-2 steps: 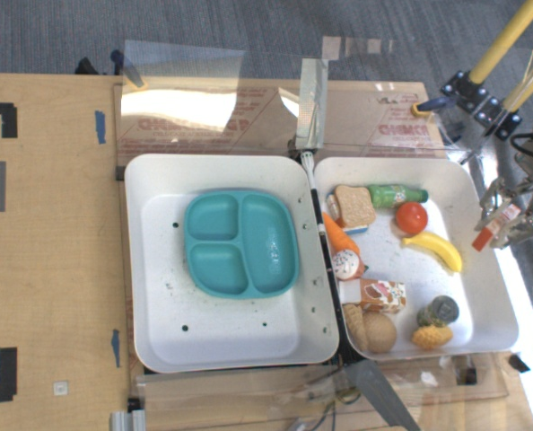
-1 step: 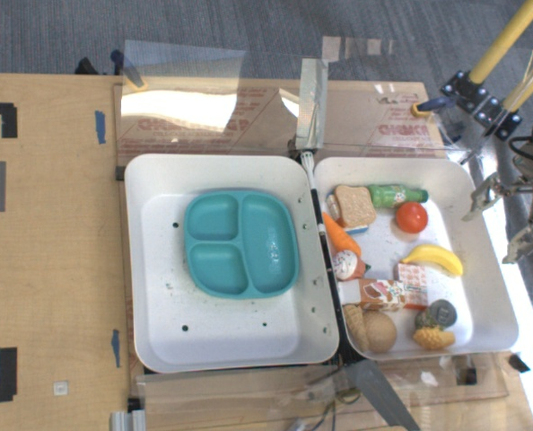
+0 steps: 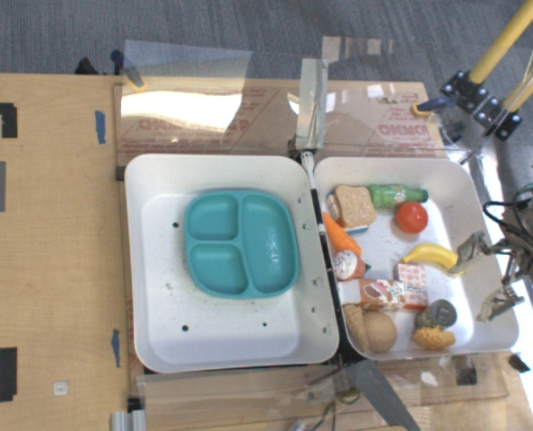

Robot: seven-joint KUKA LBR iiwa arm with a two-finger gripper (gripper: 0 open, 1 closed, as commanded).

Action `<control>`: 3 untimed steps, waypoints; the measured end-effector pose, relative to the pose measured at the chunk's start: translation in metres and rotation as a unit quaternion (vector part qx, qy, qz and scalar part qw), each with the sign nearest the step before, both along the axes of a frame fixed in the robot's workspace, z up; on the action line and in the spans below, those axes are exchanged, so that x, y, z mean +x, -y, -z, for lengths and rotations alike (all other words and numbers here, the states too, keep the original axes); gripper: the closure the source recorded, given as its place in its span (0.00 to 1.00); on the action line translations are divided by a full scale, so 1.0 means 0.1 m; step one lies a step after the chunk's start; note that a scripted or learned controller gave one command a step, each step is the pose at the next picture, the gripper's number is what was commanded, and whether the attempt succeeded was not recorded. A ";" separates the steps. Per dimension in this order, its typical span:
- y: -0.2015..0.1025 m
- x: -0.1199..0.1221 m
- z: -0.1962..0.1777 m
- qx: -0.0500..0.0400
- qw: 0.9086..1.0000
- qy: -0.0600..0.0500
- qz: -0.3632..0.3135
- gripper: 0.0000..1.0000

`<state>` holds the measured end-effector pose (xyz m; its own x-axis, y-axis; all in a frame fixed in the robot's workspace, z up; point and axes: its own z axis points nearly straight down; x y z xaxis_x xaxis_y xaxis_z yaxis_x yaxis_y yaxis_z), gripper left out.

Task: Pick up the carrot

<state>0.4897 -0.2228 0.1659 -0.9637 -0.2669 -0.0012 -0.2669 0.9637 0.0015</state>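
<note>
- Camera view: approach step, grasp not begun. Gripper sits at the right rim of the right bin, far from the target.
- Jaws look apart w/ nothing between them; view is cluttered w/ cables there, so that's a moderately sure read.
- Carrot lies in the right bin tight along its left wall, slanted, thick end toward the far side.
- Neighbours: bread slice touching it on the far-right side, small white/red item at its near end, carton just beyond that.
- Next move, my guess: cross the bin leftward over banana and tomato, line jaws across the carrot's short axis, then descend.
- Risk: little room btw wall and bread; one finger may hit the rim or nudge the bread.
- Surface: both bins shallow, white, glossy; carrot could slide.
- Left bin holds a teal divided plate.
- Room: brown board bench to the left, grey carpet at the far side.
</note>
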 end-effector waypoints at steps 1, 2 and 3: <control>-0.57 0.11 -0.64 -0.001 0.985 0.005 0.171 0.00; -1.45 0.45 -0.21 0.001 0.988 -0.001 0.153 0.00; -2.12 0.57 -0.19 0.001 0.984 0.002 0.176 0.00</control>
